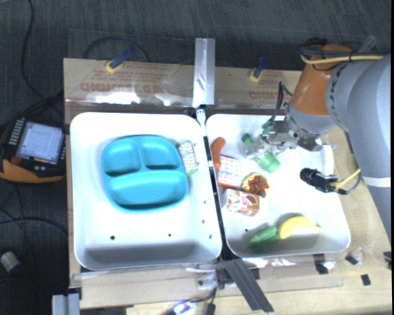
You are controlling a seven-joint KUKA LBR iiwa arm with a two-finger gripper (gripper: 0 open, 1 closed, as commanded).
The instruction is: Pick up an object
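The arm (361, 110) comes in from the right and bends down over the back of the right bin (328, 205); its gripper (274, 141) sits low among the toys there, right against a green cup (269, 162), with a small green piece (248, 139) just to its left; from here I cannot tell how its tips stand or whether they have hold of anything. The rest of that bin is cluttered: an orange sausage (217, 148) by the left wall, a patterned card (228, 172) beside it, a red and yellow toy (255, 184), a packet (242, 204) below that, and a banana (297, 226) touching a green vegetable (263, 236) at the front. The left bin (92, 228) holds 1 blue tray (144, 173) with 3 compartments; a small packet (188, 156) leans at its right edge.
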